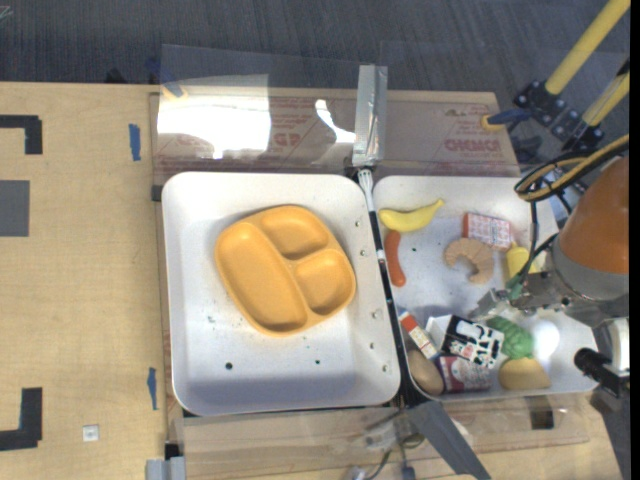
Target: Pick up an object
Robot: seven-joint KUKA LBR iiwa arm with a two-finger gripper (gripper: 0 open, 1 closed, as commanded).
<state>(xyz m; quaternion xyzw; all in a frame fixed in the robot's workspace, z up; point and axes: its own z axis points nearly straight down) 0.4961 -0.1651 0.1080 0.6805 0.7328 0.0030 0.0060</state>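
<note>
The right bin (430, 288) holds several small items. Among them are a yellow banana (410, 215), a thin red pepper (394, 258), a tan croissant (470, 256), a red-and-white packet (488, 230) and a black-and-white box (473, 343). A green leafy item (515, 338) and a tan potato-shaped piece (524, 373) lie near the front right. My gripper (505, 298) hangs low over the bin's right side, just below the croissant and above the green item. A small yellow piece (517, 261) sits right beside it. Nothing visibly hangs from the gripper.
The left bin (190, 348) carries an orange divided plate (285, 268) at its middle. The bins' shared wall (385, 298) runs between them. The arm with its orange band (605, 228) covers the right bin's far right edge. Yellow-and-black cables (560, 173) trail behind.
</note>
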